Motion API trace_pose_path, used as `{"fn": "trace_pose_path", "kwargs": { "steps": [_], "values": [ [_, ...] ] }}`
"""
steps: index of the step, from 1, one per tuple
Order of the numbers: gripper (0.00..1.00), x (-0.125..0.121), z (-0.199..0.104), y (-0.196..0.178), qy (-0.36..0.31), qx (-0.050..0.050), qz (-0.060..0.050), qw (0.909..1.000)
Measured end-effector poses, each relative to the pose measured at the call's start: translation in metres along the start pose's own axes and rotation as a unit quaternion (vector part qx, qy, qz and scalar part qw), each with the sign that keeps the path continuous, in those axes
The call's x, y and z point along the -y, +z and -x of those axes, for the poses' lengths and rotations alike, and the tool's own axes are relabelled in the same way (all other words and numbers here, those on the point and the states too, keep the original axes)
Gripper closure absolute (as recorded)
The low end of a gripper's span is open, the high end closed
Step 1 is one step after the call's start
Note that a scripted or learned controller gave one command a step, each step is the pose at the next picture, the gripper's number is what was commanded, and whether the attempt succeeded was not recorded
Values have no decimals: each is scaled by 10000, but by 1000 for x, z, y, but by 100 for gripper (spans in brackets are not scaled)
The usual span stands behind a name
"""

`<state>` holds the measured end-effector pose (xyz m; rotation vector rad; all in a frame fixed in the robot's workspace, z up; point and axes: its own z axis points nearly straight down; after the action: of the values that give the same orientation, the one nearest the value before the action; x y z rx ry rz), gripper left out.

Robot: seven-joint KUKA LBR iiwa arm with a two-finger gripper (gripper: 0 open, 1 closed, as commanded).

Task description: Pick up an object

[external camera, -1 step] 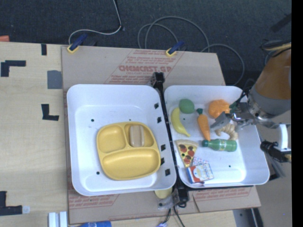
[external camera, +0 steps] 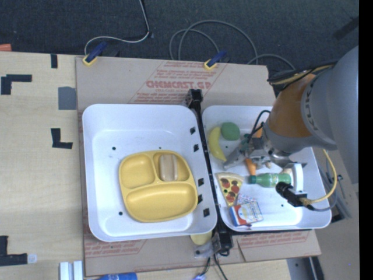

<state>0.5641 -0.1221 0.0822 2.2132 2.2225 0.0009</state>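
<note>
Grey arm (external camera: 326,104) with orange band (external camera: 289,111), reaching in from the right, wrist down over the right bin (external camera: 312,217). Gripper (external camera: 247,151) low among the toys; fingers lost in clutter, so cannot tell whether spread or pressed together, and nothing visibly pinched.

Around the gripper: just left, a smooth curved yellow banana (external camera: 215,143); up and left, a rounded matte green lump (external camera: 229,130); right beside it, a small orange carrot-like piece (external camera: 250,167); just below, a glossy green bottle (external camera: 267,179) lying on its side with a white cap end; lower left, a flat wedge of toy pizza (external camera: 229,188) with red spots; farther below, a flat printed packet (external camera: 245,211), red, white and blue. A black cable (external camera: 294,196) curling off the wrist toward the bin's right rim.

Well to the left, in the left bin (external camera: 96,150): a yellow plastic tray (external camera: 154,200), rounded, in three compartments, with a tan oblong bun (external camera: 168,167) in its upper right compartment.

Both bins shallow, white, smooth plastic, rounded corners, touching along a black clipped seam. Beneath them brown cardboard (external camera: 169,83) with red print, clamped at its far edge, on a pale wood bench (external camera: 35,156) with black tape marks. Beyond, dark carpet (external camera: 58,10) with looping wires.
</note>
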Motion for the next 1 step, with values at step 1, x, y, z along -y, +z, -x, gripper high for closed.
{"fn": "trace_pose_path", "kwargs": {
  "steps": [1],
  "values": [
    [100,0,3,-15,16,3,13,10000]
  ]
}}
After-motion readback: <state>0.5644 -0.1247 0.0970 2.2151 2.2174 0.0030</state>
